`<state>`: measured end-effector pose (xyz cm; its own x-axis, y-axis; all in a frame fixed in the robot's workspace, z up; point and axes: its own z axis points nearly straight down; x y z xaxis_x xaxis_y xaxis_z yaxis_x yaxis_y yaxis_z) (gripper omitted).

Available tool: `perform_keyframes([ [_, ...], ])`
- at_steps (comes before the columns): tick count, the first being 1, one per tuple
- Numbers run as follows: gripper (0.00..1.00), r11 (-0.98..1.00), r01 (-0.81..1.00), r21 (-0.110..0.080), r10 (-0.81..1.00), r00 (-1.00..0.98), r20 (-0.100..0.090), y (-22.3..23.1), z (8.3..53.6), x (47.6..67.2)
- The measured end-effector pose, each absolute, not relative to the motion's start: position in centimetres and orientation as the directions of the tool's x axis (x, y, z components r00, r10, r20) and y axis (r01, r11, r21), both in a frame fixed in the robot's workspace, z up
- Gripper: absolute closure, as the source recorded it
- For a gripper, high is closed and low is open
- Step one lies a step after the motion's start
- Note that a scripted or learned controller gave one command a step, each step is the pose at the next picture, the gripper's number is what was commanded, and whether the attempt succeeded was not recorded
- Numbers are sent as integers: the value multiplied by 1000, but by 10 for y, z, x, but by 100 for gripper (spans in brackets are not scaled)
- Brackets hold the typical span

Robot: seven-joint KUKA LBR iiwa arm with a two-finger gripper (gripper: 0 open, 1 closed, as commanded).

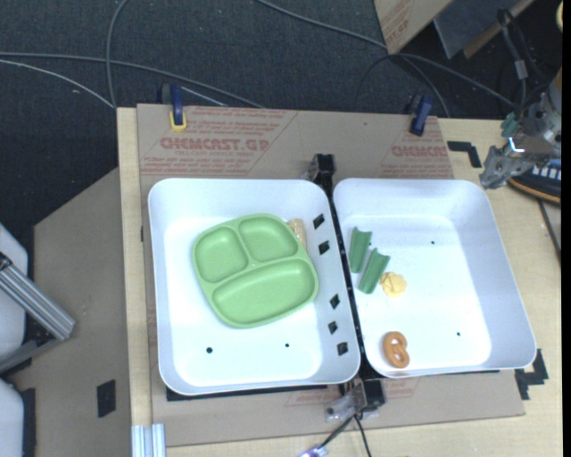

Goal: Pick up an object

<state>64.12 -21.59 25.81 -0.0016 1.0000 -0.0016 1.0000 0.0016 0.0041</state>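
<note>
In the right bin (464, 223) two green sticks (359, 248) (373, 271) lie side by side near the left wall. Just right of them is a small yellow lump (393, 284), and an orange pretzel-shaped piece (395, 349) rests by the front wall. A green divided plate (256, 269) sits in the left bin (178, 294), with a small tan piece (297, 233) at its right rim. My gripper (497, 166) hangs at the far upper right, outside the right bin's back corner and well away from every object.
Black clips (335, 303) line the divider between the bins. Blue clamps (177, 105) (419, 113) hold the cardboard sheet at the back. Cables run over the dark floor behind the bench, and a cardboard box (406, 18) stands at the top.
</note>
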Motion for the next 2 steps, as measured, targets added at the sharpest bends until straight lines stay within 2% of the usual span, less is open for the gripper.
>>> perform_keyframes([
  [2, 100, 5, 1000, -1, 1000, -5, 2, -122, 257, 631],
])
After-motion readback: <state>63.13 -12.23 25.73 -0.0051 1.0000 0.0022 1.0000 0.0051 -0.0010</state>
